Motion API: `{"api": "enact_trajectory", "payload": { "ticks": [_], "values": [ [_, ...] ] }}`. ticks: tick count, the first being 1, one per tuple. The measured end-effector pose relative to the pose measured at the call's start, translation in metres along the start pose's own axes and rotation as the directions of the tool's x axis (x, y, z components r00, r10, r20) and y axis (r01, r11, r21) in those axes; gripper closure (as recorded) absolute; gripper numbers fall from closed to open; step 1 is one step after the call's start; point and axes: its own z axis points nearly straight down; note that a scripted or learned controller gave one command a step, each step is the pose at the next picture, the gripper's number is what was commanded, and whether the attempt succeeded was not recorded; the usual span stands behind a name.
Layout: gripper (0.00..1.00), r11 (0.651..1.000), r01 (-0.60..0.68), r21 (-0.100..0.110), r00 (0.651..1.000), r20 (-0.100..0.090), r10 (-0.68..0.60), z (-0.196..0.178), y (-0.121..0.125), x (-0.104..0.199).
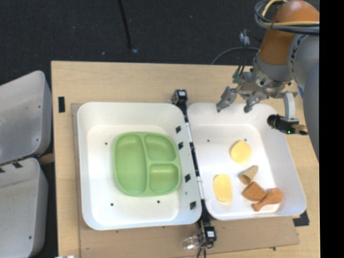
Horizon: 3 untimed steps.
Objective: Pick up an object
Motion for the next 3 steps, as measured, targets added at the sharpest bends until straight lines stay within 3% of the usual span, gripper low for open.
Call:
{"api": "enact_trajectory", "payload": {
  "ticks": [1,3],
  "values": [
    [0.0,1.0,0.003,-0.014,1.0,0.002,-0.003,-0.01,0.003,0.0],
    [0.0,1.0,0.003,-0.01,1.0,0.003,-0.002,0.094,0.002,0.0]
  ]
}}
